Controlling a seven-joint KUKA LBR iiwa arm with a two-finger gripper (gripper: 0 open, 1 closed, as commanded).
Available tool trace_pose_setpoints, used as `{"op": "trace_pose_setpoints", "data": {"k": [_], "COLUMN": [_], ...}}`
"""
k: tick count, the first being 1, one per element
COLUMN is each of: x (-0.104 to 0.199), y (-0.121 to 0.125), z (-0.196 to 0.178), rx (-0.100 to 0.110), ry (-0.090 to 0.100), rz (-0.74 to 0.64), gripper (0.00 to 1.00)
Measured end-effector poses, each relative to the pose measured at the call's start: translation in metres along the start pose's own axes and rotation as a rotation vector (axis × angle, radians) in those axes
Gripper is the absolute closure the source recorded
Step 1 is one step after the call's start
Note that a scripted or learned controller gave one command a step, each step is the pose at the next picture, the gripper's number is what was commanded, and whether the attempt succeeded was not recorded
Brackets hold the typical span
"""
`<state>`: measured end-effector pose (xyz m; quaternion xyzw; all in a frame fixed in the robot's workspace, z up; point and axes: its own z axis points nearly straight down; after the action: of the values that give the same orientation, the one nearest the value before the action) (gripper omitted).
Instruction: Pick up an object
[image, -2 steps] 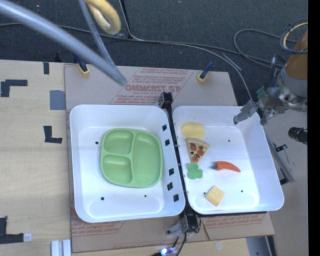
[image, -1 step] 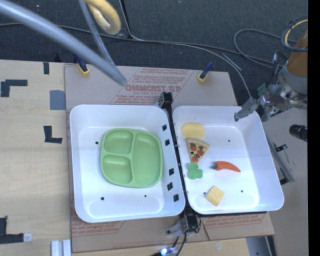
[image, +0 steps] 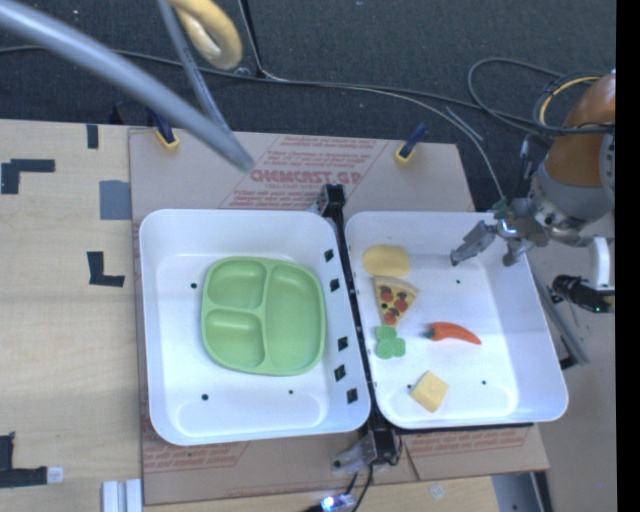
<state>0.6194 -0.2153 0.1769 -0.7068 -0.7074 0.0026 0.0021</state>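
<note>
The gripper (image: 492, 243) hangs over the far right edge of the right bin (image: 520, 300), its two dark fingers (image: 468, 247) spread apart with nothing between them and nothing touching them. To pick well from here, the sound course seems to be to choose one piece that lies clear of its neighbours, bring the open fingers square over its middle, turn the wrist so they straddle its narrow side, and come down straight until the tips are beside the piece before closing.

Nearest the gripper, towards the lower left of it on the bin floor, lies the orange carrot (image: 455, 334), alone and well apart from the rest, so it looks the easiest choice; its long, thin shape asks for a grip across its width. To the gripper's left sits the yellow round piece (image: 386, 261), with the pizza slice (image: 394, 299) just below it and the green piece (image: 389, 345) below that, all crowded near the bin's left wall. Farther down lies the yellow cheese block (image: 430, 391). Beyond them, the left bin (image: 170, 250) holds a green divided plate (image: 264, 315).
</note>
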Motion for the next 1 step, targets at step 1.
{"op": "trace_pose_setpoints", "data": {"k": [1], "x": [0.0042], "y": [-0.0106], "z": [0.0526], "rx": [0.0], "ry": [0.0], "rz": [0.0], "gripper": [0.0]}}
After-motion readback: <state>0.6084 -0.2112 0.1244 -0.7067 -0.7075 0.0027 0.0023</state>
